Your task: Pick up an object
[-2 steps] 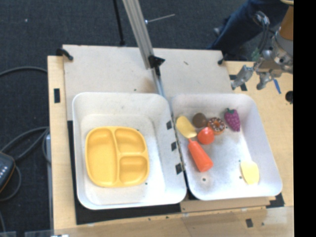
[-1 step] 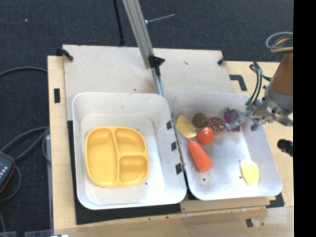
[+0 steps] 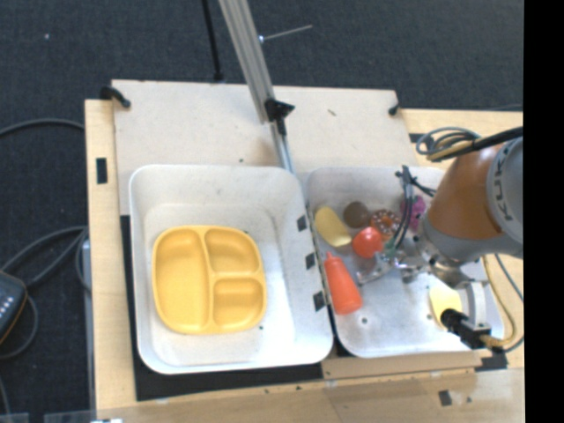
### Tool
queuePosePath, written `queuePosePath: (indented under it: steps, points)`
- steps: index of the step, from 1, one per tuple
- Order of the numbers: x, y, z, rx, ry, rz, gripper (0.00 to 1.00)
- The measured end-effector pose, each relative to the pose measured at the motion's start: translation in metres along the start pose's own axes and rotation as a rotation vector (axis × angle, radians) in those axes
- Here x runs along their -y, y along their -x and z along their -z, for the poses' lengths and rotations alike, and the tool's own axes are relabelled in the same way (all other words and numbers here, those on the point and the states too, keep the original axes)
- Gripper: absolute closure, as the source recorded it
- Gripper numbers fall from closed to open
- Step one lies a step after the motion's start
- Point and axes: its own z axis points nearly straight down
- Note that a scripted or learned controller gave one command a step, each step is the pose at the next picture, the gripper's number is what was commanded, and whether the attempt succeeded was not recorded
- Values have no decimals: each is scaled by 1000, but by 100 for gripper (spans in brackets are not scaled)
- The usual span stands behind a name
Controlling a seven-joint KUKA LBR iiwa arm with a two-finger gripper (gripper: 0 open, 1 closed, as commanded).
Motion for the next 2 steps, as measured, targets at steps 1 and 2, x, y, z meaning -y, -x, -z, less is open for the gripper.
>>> queuePosePath:
  steps: [1, 2]
  points:
    - [39, -36, 6, 21, 22, -13, 0]
    - [38, -42, 6, 26, 24, -16, 0]
